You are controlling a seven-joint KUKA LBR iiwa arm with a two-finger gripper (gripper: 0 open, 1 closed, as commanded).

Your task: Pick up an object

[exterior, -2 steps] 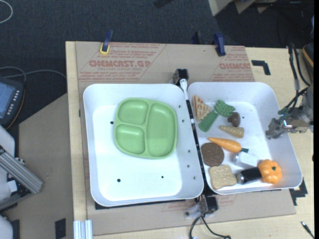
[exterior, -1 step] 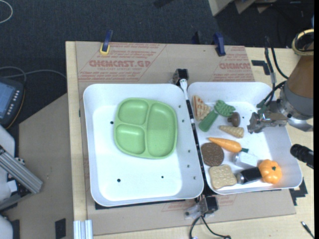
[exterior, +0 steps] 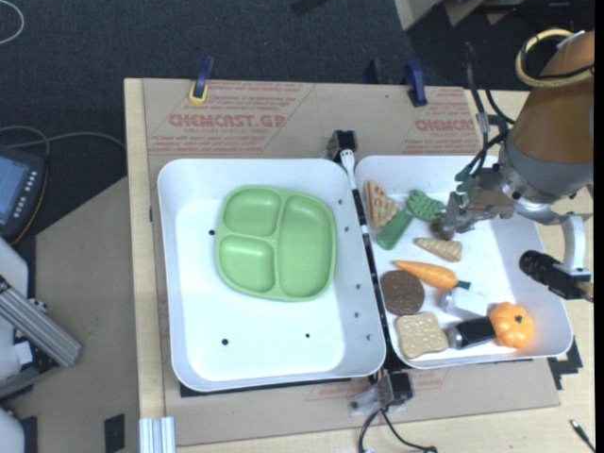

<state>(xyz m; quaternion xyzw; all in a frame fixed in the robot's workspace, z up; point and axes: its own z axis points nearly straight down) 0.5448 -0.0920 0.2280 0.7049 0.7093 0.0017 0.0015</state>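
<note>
The two white bins [exterior: 189, 281] are looking like smooth plastic with a soft sheen. In the left one, the green divided plate [exterior: 276, 243] is showing a matt, smooth plastic face. The board [exterior: 283, 121] under the bins is looking like brown paper-faced sheet, matt, with red print. At the right of the frame, the arm [exterior: 557, 102] is showing glossy orange and grey shell. In the right bin, the toy carrot [exterior: 427, 274] and pumpkin [exterior: 511, 323] are looking like smooth, slightly shiny plastic; the bread slice [exterior: 421, 334] is looking rough and matt.

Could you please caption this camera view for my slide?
Gripper lowered among toy foods in right white bin; green divided plate in left bin.
</note>
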